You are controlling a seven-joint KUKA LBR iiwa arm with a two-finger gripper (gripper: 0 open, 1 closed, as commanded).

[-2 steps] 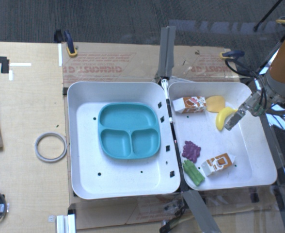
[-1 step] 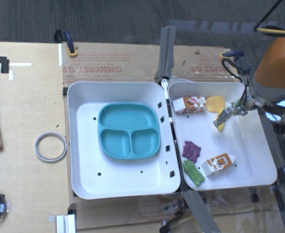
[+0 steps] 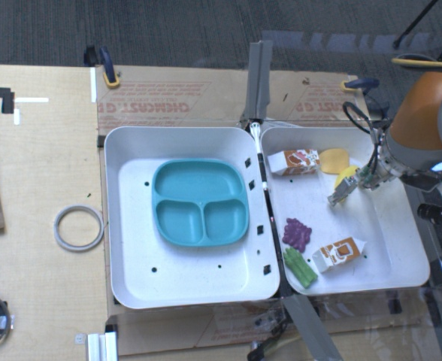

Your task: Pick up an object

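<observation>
Bench bears two bins; gripper (image 3: pixel 341 194) low in right bin (image 3: pixel 401 265), finger state unclear. Banana (image 3: pixel 346 174) just far-side, touching; carton (image 3: pixel 294 162) further left.

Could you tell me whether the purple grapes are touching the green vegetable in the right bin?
Apart: the camera view shows white bin floor between the purple grapes and the green vegetable.

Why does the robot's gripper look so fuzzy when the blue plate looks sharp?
In the camera view the gripper is a small greyish smear, so its shape is hard to read, while the blue plate has crisp edges; the light is soft and even, with only faint shadows along the left bin walls and no strong glare.
</observation>
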